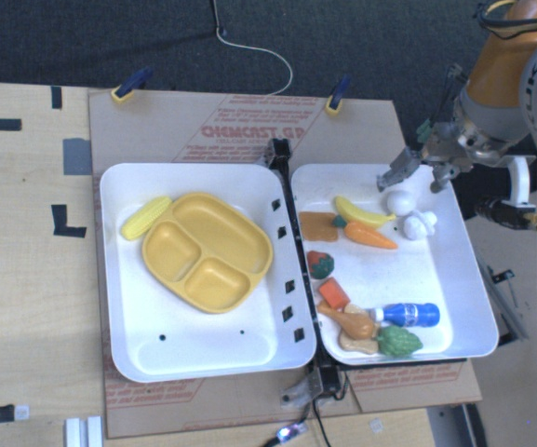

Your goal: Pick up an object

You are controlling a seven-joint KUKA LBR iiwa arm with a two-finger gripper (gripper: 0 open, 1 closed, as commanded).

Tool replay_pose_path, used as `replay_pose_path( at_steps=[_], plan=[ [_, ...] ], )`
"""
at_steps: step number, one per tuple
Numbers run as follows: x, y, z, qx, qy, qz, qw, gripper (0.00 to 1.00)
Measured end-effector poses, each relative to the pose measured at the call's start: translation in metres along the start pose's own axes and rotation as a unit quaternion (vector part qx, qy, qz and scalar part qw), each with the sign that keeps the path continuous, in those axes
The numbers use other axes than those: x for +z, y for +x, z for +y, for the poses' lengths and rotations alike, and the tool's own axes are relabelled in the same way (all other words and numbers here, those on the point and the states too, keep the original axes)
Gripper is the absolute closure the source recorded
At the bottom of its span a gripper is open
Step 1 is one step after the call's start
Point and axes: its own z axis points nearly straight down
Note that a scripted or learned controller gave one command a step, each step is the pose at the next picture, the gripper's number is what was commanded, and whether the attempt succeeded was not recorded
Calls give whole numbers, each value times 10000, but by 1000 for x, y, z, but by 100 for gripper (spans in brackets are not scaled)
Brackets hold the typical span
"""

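Pointing right, carrot (371, 237) lies nearly level (tip perhaps lower).

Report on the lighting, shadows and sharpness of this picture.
Camera view: soft, even light, no hard glare on the white bins; faint shadows under the yellow tray and beside the toys. The bench and bins are fairly sharp, the small toys like the carrot soft in detail. The gripper and arm look slightly blurred.
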Motion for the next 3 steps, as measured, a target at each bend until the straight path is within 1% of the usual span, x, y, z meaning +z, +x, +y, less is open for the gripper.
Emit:
replay_pose_path(
  at_steps=[1,2,3],
  plan=[
    [-10,0,2,-16,-70,-12,10000,0],
    [34,3,3,-24,-51,-16,10000,0],
    [77,7,3,-25,-56,-18,10000,0]
  ],
)
